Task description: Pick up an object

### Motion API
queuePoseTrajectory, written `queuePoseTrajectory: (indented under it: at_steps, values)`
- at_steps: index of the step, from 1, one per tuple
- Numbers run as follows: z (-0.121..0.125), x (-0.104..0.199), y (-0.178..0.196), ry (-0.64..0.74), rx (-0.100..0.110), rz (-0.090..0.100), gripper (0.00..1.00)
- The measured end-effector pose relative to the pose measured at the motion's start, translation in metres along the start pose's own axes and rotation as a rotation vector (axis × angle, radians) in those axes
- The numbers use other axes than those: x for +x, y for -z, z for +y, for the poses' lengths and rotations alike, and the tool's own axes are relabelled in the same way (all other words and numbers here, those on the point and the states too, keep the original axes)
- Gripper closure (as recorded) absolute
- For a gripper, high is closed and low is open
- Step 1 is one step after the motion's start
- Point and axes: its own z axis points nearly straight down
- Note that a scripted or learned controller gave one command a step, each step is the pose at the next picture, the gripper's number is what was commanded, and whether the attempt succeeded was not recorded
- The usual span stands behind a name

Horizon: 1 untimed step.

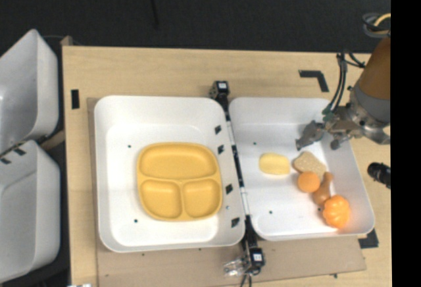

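**Ana:** Since the arm has to pick something up, where should it go?

**Ben:** Start big. Far off to the gripper's side is the left bin with the yellow divided plate in it. That one is flat and wide, so I think it is hard to grab.

**Ana:** And closer?

**Ben:** The gripper hangs over the right bin, near its back wall. Just below it lie the small things: a pale yellow lump, a tan bread-like piece, an orange ball, a brown bit and a little orange pumpkin.

**Ana:** Is it holding anything?

**Ben:** No, nothing sits between its fingers. I cannot tell how wide they are spread.

**Ana:** So which one?

**Ben:** I would go for the pale yellow lump. It lies a bit apart, so the fingers would not bump its neighbours. Come straight down, then squeeze.
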Motion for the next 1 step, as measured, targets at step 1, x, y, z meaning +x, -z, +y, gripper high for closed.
queuePoseTrajectory:
  at_steps: [1]
  values:
    - [0.0035, 0.0038, -0.0618, -0.002, 0.004, -0.001, 0.0]
